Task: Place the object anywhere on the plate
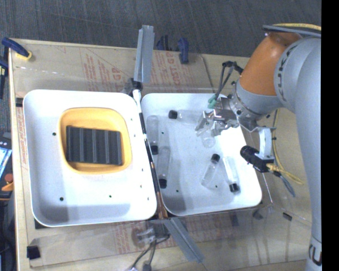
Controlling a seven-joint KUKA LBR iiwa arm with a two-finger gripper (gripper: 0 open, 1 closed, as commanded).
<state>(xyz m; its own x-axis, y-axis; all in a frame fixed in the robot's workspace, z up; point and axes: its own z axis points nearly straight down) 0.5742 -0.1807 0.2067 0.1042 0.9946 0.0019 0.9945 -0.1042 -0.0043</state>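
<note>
Across the middle of the view lies the desk, a brown board printed with faint red lettering and clamped with blue clips along its far edge. From the right the grey arm reaches in, its orange band sitting above the wrist over the far right corner of the right bin.

On the desk two shallow white bins sit side by side, their inner rims touching. The left bin holds the plate, a yellow-rimmed dish with rounded corners and a dark ribbed centre, placed toward the bin's far half. The right bin carries the scattered small things.

At the arm's tip the end effector hangs over the far middle of the right bin, with a clear, glassy shape directly at its tip; I cannot tell whether its fingers are spread or closed, nor whether that shape is held.

Several clear vials with black caps lie in the right bin, well apart from the plate: one near the middle, one just beside it toward the right wall, one lying along the left wall, and a small black cap near the far edge.
</note>
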